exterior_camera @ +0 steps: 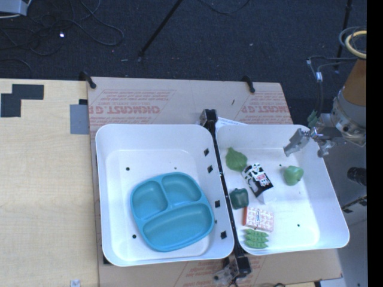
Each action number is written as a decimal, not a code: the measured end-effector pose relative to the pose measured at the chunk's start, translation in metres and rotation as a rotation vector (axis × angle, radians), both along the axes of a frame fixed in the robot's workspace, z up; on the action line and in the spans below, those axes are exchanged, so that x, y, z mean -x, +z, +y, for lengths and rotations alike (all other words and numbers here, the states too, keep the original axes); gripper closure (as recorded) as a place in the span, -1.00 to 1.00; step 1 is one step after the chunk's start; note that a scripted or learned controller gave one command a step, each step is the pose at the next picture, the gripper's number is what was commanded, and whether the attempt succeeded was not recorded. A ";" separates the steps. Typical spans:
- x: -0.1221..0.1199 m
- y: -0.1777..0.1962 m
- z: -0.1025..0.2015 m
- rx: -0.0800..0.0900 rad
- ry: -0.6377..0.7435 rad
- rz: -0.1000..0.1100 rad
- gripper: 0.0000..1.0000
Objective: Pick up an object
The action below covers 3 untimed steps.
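My gripper (309, 147) hangs over the back right corner of the right bin (323, 220), its two fingers spread open with nothing between them. Just below it on the bin floor lies a small round green object (292, 174), apart from the fingers. Farther left in the same bin are a light green leafy piece (236, 159), a black-and-white carton (258, 179), a dark green pepper (239, 198), a pink-and-white box (259, 218) and a green pea pod (256, 238).
The left bin (114, 178) holds a blue divided plate (172, 211). A black divider strip (219, 184) runs between the two bins. Both bins rest on a cardboard sheet (149, 103), with a wooden bench top (42, 190) to the left.
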<state>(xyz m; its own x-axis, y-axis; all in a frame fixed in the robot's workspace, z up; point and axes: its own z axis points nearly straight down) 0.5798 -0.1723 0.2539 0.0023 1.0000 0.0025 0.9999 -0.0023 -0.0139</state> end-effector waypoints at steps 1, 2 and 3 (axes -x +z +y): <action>-0.002 0.007 0.000 0.003 0.002 -0.013 -1.00; -0.001 -0.058 0.001 0.000 0.002 -0.005 -1.00; -0.005 -0.103 0.005 0.000 0.002 -0.007 -1.00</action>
